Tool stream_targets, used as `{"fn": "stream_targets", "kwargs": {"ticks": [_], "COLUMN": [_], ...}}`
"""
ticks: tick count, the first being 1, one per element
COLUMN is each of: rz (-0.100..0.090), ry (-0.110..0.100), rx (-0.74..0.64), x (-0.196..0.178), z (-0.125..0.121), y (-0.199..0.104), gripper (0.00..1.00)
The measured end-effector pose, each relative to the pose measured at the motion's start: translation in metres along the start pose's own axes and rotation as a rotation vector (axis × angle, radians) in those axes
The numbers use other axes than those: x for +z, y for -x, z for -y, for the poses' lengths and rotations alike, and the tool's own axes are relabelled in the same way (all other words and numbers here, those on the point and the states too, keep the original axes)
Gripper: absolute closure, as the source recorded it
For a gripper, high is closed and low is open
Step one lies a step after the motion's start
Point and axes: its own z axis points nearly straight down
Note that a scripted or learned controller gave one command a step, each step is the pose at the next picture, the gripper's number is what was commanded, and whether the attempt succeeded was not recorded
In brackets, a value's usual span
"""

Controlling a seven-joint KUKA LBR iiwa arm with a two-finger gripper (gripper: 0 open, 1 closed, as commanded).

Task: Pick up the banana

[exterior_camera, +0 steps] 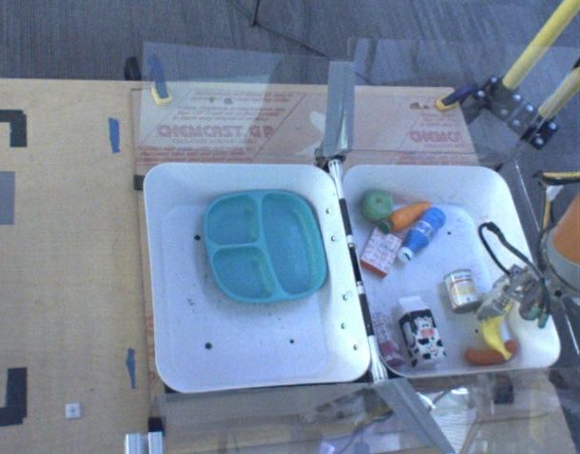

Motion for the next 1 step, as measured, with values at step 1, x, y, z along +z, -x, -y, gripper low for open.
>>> {"fn": "stream_targets", "kwargs": {"ticks": [1], "rz": [-0.016], "ry": [-0.008], "rx": [-0.043], "x": [-0.0401], "z": [-0.0431], "y": [-0.0082], "gripper": [1.00]}}
